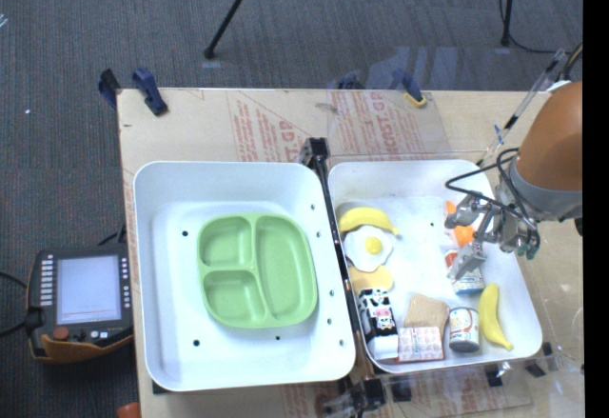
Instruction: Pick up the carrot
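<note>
I see the two-finger metal gripper [473, 252] low in the right white bin [419, 180], just beside the small orange carrot [460, 234]; I cannot tell how its jaws stand.

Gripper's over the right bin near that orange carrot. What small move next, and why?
Probably lower the gripper slightly and shift it toward the carrot before closing. The carrot lies in the right bin partly hidden beneath the gripper, beside a small can, and nothing shows it held between the jaws yet.
</note>
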